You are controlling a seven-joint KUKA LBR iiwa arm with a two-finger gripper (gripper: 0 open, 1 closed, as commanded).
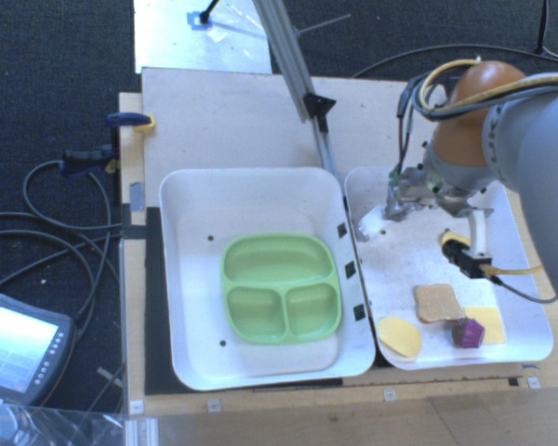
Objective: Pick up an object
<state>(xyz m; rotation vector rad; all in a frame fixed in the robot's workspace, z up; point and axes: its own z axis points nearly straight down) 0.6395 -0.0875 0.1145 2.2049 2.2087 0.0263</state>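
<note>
Tan toast slice [436,303] (square, flat) in right bin; hand [397,204] state unclear

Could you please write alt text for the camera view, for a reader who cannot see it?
A grey robot arm reaches from the right, its gripper over the right white bin, which holds toast, a purple block and yellow pieces. The left bin holds a green divided plate.
</note>
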